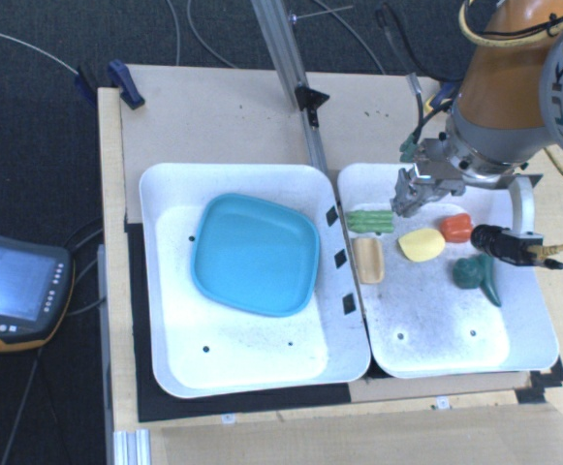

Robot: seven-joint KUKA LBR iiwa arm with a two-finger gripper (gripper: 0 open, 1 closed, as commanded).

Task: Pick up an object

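While the hand [409, 200] hovers near the right bin's [514, 352] far edge, grip unreadable, you next lower onto the green piece [370, 222].

I have one fixed camera above the bench [233, 114], looking down at a slant on both bins, left bin [165, 356] and right bin [455, 352].

Grey KUKA arm with orange band [518, 61]: cut off by frame edge at 3 o'clock. Its metal two-finger gripper [407, 200]: fingertips too small to tell apart. Right shallow white plastic bin [455, 342]: far rim hidden under wrist.
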